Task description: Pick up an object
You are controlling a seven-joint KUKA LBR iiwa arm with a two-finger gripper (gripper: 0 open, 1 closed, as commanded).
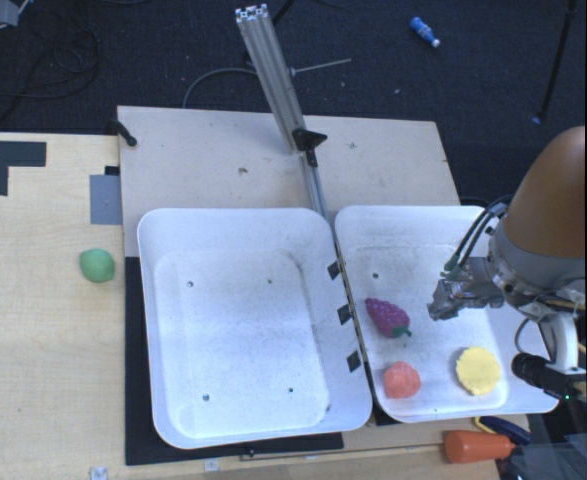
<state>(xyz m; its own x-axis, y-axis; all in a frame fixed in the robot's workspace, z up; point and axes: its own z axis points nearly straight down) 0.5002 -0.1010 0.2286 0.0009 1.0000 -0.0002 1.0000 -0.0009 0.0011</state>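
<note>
Gripper (pixel 451 301) position: lower right of the frame, over the right bin (pixel 413 223), just right of a purple grape-like toy (pixel 387 317) and apart from it; nothing is seen between the fingers, and whether they are spread or closed cannot be told at this resolution. 3 candidate objects lie in the right bin, all toward its lower edge: the purple toy near the bin's left wall, a red-pink round toy (pixel 402 380) below it, and a yellow round toy (pixel 478 370) at the lower right. The purple toy is the nearest target. To execute the pick well, centre the gripper over the toy's body rather than its green stem end, align the closing direction across its narrow axis, and descend until the fingertips bracket it at mid-height — a shallow descent would likely pinch only the top and let it slip. Keep clear of the left wall of the bin, where black clips (pixel 345 313) join the 2 bins. Lift straight up and confirm the toy rises with the fingers. Surface: both bins are shallow, white and lightly speckled; the left bin (pixel 173 233) sits on a pale board (pixel 213 158). Surroundings: a green ball (pixel 97 265) rests on the wooden bench (pixel 33 348) at left, a metal rail (pixel 278 78) angles in from the top — dark carpet (pixel 453 78) lies beyond.
</note>
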